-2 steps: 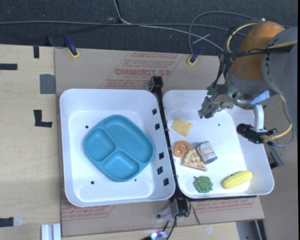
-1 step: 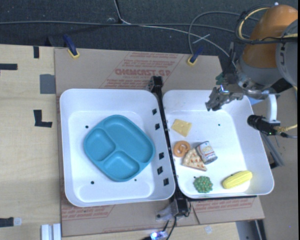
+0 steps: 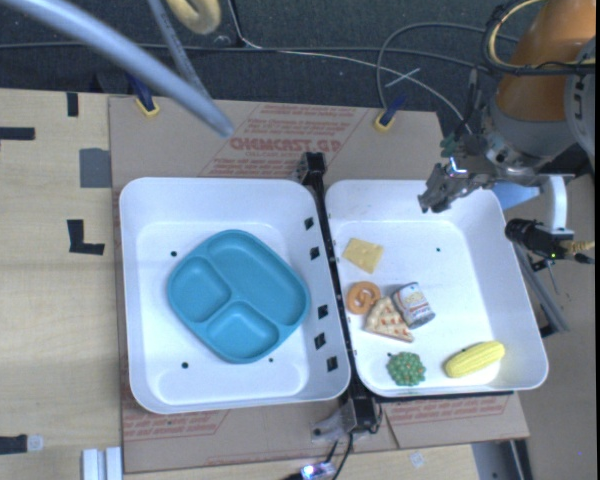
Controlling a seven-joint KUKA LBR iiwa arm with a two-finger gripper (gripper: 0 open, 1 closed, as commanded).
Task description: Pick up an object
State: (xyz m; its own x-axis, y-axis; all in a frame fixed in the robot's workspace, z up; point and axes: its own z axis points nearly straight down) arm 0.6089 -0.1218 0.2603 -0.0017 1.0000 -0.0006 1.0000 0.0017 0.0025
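A cardboard-covered table [image 3: 280, 138] carries two white bins. The right bin [image 3: 480, 258] holds toy foods, a yellow corn cob [image 3: 474, 359] near its front corner. The end effector [image 3: 438, 194] hovers over its back edge; its opening I cannot tell.

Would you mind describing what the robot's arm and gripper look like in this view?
The arm is grey metal with a rounded orange band above the wrist. A thin loop of cable arcs around the orange section, and more thin cables trail off to the left across the dark background. The gripper is a small dark, blocky metal assembly with two short fingers at its tip.
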